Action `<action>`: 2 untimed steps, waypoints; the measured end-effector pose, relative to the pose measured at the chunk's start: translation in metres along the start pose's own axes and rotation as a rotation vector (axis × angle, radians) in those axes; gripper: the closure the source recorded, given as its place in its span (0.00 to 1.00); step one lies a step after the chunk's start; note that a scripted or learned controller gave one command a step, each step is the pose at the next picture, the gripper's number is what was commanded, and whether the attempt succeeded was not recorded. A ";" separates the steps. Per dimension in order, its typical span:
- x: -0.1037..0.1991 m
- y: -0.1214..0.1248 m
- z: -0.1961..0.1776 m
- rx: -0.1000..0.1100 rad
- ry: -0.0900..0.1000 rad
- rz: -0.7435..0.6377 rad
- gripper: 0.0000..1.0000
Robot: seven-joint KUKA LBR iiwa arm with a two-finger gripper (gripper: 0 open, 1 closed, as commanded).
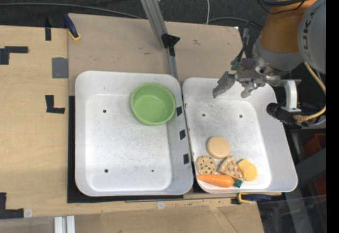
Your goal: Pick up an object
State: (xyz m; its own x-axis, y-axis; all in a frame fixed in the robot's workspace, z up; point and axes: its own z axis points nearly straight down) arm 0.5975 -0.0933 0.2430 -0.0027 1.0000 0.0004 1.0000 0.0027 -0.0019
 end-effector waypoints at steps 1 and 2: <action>0.000 0.000 0.000 0.000 0.000 0.001 0.00; -0.002 -0.004 0.064 0.006 -0.001 0.002 0.00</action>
